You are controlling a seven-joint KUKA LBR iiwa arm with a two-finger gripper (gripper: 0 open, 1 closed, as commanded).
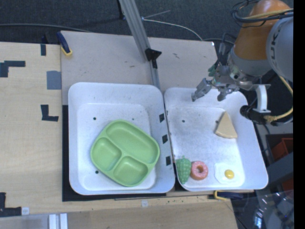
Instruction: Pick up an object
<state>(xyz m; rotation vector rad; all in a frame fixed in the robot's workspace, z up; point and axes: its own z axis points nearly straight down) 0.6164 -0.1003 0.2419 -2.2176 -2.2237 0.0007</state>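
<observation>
The right bin (209,142) holds a tan cheese-like wedge (226,127) near its right side. Along its front edge lie a green bumpy piece (183,170), a pink frosted donut (199,170) and a fried egg with a yellow yolk (228,174). My gripper (208,94) hangs over the bin's far edge, open, with nothing between its fingers. It is above and left of the wedge, clearly apart from it.
The left bin (78,109) carries a green three-compartment plate (125,152). A metal pole (137,25) slants down from the top to the gap between the bins. The grey arm with its orange band (259,27) fills the upper right.
</observation>
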